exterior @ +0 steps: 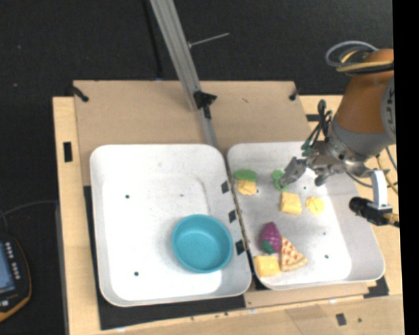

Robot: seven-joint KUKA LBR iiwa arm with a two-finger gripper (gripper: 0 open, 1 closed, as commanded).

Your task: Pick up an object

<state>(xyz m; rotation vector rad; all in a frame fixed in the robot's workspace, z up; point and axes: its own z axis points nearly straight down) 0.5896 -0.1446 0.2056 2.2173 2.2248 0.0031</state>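
Note:
My gripper [306, 174] hangs over the back of the right bin [336, 262] with its two fingers spread apart and nothing between them. Just below it lie a yellow block [290, 203] and a small yellow piece [315, 206]. A small green item [278, 176] sits right beside the left finger. Further left is a green and yellow toy [246, 182]. At the bin's front lie a purple toy [269, 237], a pizza slice [291, 253] and a yellow wedge [266, 266].
A blue bowl [202, 242] rests in the left bin [127, 173] near its front right. A slanted metal pole [185, 68] rises behind the bins. Cables and a black fitting [369, 209] hang off the arm at the right bin's right rim.

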